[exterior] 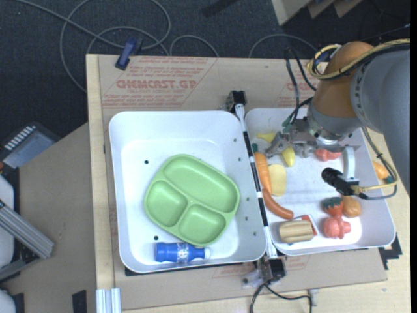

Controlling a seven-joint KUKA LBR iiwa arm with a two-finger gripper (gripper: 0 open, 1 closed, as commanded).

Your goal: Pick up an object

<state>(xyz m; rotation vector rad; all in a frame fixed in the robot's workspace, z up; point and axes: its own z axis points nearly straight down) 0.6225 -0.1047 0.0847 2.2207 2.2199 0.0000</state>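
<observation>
We are at the reach-in step: the arm (365,77) comes in from the right and its gripper (296,142) sits low over the far part of the right bin (381,230), among the toy food there — whether it has closed on anything we cannot tell, since the wrist hides that end of it. The nearest candidates are a small yellow piece (266,137) just to its left and another yellow piece (287,155) almost under it; a reddish piece (326,154) lies just beside the wrist on the other side. Further toward us lie an orange carrot (261,169) along the bin's left wall, a pale yellow piece (278,178) touching it, a red-orange sausage (279,207), a hot dog bun (295,231), and a cluster of red and orange fruit (339,217). The left bin (127,135) holds a green divided plate (191,199) and a blue bottle (181,253), well apart from the gripper. As we judge it, nothing is lifted yet — the next move calls for settling on 1 of the 2 yellow pieces, closing squarely on it, and rising straight up without dragging its neighbours.
</observation>
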